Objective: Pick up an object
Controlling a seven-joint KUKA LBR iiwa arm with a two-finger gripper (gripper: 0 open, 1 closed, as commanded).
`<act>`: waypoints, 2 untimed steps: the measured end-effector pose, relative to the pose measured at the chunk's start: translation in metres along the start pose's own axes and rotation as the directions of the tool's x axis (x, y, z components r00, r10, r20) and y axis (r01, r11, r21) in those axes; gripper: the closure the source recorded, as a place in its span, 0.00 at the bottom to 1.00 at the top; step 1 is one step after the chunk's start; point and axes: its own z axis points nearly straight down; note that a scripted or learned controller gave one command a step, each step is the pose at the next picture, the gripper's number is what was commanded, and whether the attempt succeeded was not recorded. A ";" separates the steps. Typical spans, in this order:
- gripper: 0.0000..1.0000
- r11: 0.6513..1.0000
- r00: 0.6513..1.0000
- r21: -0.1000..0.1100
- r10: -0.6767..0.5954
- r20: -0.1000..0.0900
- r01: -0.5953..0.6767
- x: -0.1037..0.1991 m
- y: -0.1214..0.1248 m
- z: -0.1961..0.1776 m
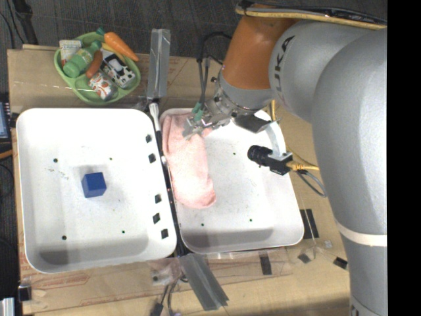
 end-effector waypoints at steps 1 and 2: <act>0.00 1.000 1.000 0.001 0.000 0.000 0.000 0.000 0.000 0.000; 0.00 0.995 0.995 0.003 0.103 0.000 -0.103 -0.031 -0.056 0.038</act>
